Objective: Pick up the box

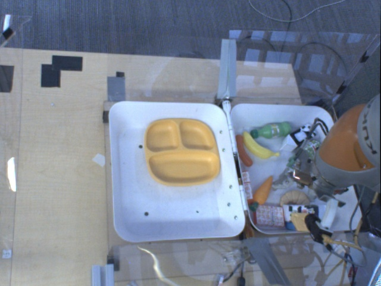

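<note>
I am working one arm, and the target sits in the right-hand shallow white bin [326, 113].

1. Target location. The flat red-and-white printed cardboard box [269, 215] lies on the bin floor against the 6 o'clock wall, toward the bin's 7 o'clock corner. It lies flat with its broad face up. Its long axis runs roughly from 9 o'clock to 3 o'clock, parallel to that wall.

2. Gripper location. The grey arm with the orange band [345, 149] enters from 3 o'clock. The gripper [302, 167] hangs over the middle of the same bin, among cables and clutter. I cannot tell from this view whether it is spread or closed, and I see nothing gripped in it.

3. Governing relation. The box lies at about 7 o'clock from the gripper, near but apart from it, and lower in the bin. I judge that the coming move must shift toward 7 o'clock and then descend. I also judge that the closing direction should run across the box's short side, from 12 to 6 o'clock.

4. Neighbours.
- The small orange plastic carrot [263, 189] lies just at 12 o'clock of the box.
- A pale bread-shaped toy [294, 196] sits at its 2 o'clock.
- A small blue-and-yellow item [299, 218] is just beside its 3 o'clock end.

I judge the nearby wall and these neighbours to be the main risk, because they leave little room around the box.
</note>
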{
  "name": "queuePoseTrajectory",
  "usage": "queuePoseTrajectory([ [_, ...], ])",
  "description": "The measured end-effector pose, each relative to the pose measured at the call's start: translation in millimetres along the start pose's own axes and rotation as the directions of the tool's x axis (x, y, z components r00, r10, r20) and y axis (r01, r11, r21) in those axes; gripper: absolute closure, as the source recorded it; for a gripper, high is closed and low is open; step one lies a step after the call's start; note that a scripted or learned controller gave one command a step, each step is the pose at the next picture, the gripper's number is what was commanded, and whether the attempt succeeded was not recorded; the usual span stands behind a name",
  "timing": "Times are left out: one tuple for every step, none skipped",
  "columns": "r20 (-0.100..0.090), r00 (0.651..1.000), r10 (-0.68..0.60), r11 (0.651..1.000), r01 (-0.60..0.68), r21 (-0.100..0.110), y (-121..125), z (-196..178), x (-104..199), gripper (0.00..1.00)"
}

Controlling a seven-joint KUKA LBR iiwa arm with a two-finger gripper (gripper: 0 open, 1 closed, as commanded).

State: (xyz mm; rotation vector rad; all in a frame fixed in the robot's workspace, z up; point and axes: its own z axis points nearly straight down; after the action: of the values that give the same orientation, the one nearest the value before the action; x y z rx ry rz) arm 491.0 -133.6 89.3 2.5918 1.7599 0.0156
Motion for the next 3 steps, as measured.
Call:
queuePoseTrajectory([
  [0.000,1.000,0.000,1.000,0.000,0.000,0.0,0.0,0.0,0.00],
  [0.000,1.000,0.000,1.000,0.000,0.000,0.0,0.0,0.0,0.00],
  [0.000,1.000,0.000,1.000,0.000,0.000,0.0,0.0,0.0,0.00],
])
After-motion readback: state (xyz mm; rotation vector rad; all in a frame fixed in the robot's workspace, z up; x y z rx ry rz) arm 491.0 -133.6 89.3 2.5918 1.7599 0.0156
